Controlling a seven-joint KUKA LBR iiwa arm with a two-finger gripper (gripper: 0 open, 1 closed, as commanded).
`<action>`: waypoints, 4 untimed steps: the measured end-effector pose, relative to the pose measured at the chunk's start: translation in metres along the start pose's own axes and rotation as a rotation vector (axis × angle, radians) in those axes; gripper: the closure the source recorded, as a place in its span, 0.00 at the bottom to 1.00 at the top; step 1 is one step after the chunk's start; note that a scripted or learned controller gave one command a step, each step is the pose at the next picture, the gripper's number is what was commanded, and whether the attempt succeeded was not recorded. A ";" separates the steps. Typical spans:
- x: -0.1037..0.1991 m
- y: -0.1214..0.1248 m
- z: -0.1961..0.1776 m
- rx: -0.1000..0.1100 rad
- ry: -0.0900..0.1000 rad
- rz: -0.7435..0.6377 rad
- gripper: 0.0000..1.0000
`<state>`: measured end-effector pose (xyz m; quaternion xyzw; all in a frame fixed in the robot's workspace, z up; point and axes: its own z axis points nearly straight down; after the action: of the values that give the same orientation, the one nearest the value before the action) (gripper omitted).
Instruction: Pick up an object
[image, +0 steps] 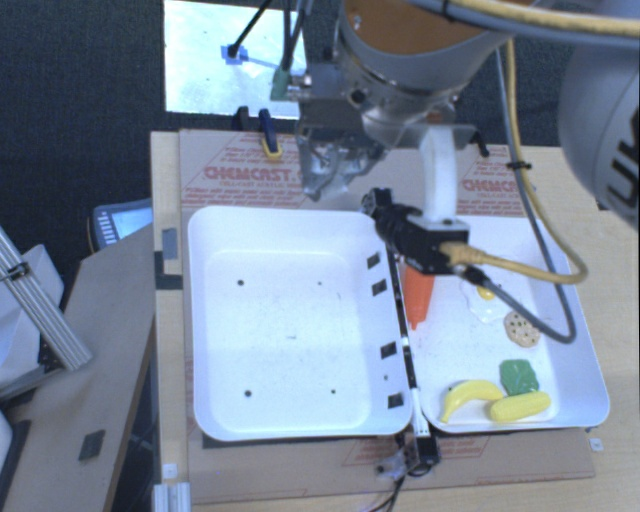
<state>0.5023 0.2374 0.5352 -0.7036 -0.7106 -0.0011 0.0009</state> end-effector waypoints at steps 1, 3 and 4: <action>-0.003 0.002 0.000 -0.001 -0.002 0.006 0.00; -0.003 0.002 -0.011 -0.002 0.000 0.002 0.00; -0.003 0.002 -0.022 -0.004 0.001 0.000 1.00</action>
<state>0.5044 0.2348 0.5576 -0.7035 -0.7107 -0.0030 -0.0001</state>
